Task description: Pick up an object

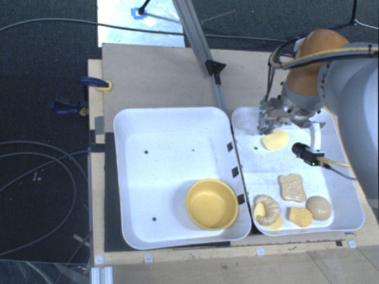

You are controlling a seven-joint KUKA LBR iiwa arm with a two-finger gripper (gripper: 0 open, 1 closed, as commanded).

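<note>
Camera view: gripper (268, 125) low beside, perhaps touching, yellow wafer (275, 140)

My arm (349, 99) runs off the right edge and hides the right bin's (355, 218) far corner; my fingertips (265, 128) look too blurred to judge.

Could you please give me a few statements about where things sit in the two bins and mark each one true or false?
1. The yellow bowl sits in the left bin. True.
2. The gripper hangs over the left bin. False: it is over the right bin, next to a pale yellow slice.
3. The bowl lies upside down. False: it stands upright, opening up.
4. A flat tan cracker lies in the right bin. True.
5. The croissant lies in the bowl. False: it lies in the right bin.
</note>
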